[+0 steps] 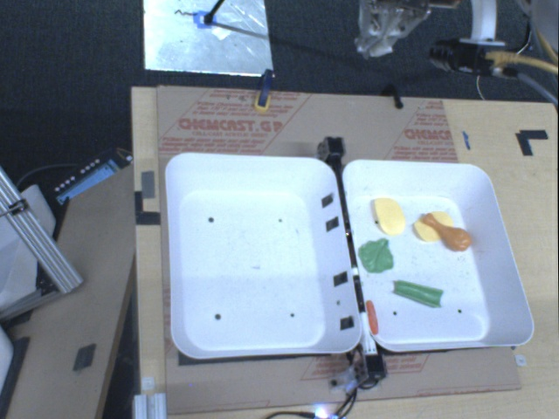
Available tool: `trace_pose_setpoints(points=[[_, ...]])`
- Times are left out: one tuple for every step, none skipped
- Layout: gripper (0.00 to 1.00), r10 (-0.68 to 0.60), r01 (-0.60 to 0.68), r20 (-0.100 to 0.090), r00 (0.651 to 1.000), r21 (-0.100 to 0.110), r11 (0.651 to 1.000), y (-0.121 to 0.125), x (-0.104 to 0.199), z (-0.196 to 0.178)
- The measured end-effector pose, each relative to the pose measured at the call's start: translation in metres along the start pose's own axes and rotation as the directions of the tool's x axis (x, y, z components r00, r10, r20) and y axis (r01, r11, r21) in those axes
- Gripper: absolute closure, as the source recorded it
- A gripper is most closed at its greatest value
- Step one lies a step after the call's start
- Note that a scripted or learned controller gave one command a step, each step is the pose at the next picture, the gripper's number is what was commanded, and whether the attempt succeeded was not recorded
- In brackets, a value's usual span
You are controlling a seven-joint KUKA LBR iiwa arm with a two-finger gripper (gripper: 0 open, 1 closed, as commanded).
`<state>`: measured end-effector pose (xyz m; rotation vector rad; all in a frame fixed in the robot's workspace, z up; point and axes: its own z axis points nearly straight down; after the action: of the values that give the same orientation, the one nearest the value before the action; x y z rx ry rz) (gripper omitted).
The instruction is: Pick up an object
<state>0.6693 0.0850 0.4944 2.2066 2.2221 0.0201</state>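
The right bin (498, 234) holds several small toy foods: a yellow oval piece (389, 216), an orange-and-yellow drumstick (444, 230), a green leafy piece (376, 256), a green pod (417, 293) and a thin orange stick (372, 317) by the bin's left wall. My gripper (382, 30) hangs high at the top of the view, well beyond the bins' far edge and apart from every object. Nothing shows between its fingers.
The left bin (253, 251) lies beside the right one, joined by a black divider (345, 243). A silver sheet (207, 23) rests on the dark floor at top left. Cables and a black fitting (476, 57) sit at the top right.
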Motion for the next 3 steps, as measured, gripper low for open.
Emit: trace_pose_setpoints(points=[[1.00, -0.003, 0.003, -0.002, 1.000, 0.009, 1.000, -0.077, 0.039, -0.042], [1.00, 0.008, -0.008, 0.003, 1.000, 0.011, 1.000, 0.003, 0.006, -0.038], [1.00, 0.003, -0.003, 0.000, 1.000, 0.018, 1.000, -0.125, -0.003, -0.043]])
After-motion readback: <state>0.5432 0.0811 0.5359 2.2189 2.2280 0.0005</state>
